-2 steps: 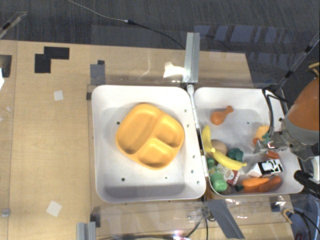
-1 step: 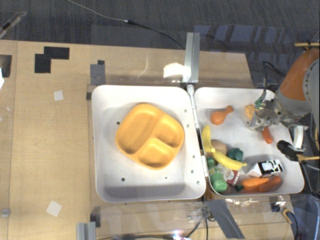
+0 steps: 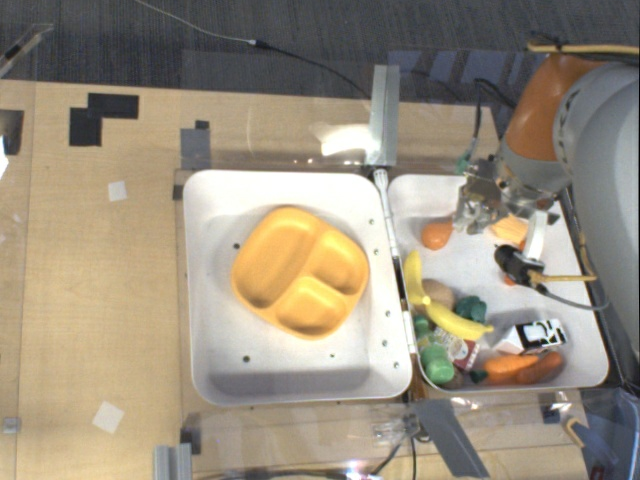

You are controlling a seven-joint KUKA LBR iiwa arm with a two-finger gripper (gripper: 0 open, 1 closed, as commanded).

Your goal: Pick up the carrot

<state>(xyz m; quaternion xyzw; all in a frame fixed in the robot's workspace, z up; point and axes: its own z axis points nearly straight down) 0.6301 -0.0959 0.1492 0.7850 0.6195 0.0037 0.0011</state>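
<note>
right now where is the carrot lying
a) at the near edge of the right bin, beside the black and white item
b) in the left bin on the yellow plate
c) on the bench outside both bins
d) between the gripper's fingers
a: the carrot lies along the near wall of the right bin, just below the black and white item, while the gripper is up at the bin's far end.

No readable text, labels (or numbers) anywhere

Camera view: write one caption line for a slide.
Gripper hovers at the right bin's far end; the carrot lies at its near edge; a yellow tray fills the left bin.
</note>
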